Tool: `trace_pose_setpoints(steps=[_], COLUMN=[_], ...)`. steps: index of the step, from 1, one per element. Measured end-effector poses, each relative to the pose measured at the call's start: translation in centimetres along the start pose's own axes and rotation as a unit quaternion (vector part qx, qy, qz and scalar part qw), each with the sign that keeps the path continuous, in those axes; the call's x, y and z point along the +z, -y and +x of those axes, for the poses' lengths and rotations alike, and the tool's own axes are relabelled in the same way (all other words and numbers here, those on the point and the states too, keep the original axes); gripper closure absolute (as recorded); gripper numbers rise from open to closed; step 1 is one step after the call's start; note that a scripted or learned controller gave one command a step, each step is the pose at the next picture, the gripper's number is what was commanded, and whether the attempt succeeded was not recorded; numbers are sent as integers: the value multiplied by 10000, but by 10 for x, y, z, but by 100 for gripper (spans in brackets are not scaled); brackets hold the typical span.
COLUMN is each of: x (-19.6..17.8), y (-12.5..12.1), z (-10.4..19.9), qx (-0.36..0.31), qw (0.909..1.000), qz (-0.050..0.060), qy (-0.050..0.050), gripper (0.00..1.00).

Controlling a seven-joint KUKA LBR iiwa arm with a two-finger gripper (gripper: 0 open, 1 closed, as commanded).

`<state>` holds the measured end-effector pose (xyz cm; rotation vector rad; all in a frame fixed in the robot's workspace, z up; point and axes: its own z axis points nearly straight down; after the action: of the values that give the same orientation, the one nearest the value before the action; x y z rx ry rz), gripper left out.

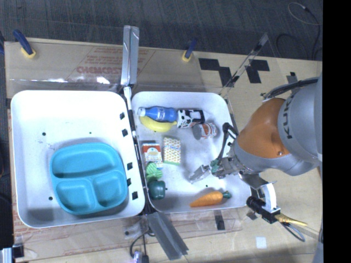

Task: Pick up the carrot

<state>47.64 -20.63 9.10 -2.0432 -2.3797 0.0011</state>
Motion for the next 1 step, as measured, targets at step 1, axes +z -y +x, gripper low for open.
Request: trace_pose_setpoints(steps=[1], x=[0], y=[0], z=[-3], qx=[-201], qw=[9998], qz=[-10], qy=[11], gripper=[0])
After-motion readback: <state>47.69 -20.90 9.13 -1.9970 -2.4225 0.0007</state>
